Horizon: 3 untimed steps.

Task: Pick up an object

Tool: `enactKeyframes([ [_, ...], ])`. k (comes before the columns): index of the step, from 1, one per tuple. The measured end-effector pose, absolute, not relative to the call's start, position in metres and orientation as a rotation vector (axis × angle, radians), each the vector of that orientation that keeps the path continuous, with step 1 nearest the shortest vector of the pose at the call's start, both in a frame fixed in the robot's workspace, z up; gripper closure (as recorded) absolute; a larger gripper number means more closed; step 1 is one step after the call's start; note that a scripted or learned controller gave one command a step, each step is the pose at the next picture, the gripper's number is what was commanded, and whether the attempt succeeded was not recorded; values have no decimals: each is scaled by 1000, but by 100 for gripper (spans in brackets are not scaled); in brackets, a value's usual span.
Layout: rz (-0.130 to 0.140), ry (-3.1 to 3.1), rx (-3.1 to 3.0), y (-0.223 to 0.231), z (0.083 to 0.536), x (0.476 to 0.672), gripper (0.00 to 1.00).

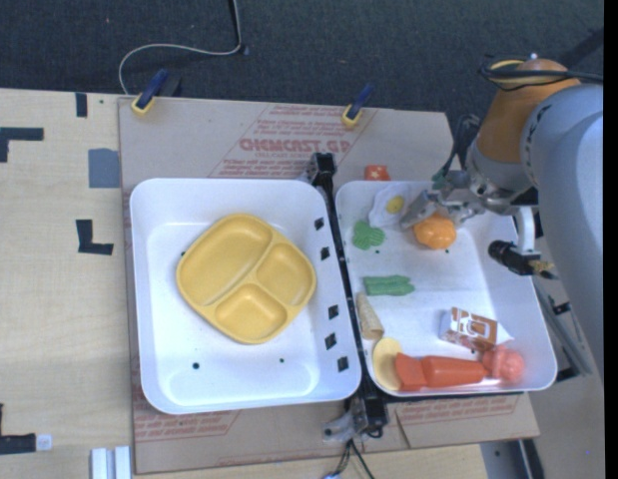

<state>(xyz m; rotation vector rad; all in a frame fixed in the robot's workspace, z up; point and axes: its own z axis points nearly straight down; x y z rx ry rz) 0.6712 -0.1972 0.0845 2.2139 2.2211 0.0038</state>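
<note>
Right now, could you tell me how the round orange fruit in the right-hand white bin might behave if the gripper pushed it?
The round orange fruit would probably roll, given its ball shape. Its smooth, glossy skin may slip. It likely weighs little, since it looks like a plastic toy.

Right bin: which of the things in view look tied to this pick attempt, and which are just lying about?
In play:
pincer, low in the right bin
orange ball, right beside the pincer; a grip on it cannot be judged

Lying about:
yellow divided plate in the left bin
green piece
small carton
orange-red carrot-like toy
</note>
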Motion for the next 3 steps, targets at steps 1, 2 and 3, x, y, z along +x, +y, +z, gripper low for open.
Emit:
enactKeyframes([
  [1,-1,2228,2216,-124,85,641,0],
  [2,3,2224,2217,-126,96,643,100],
  [3,2,2228,2219,-76,189,584,100],
])
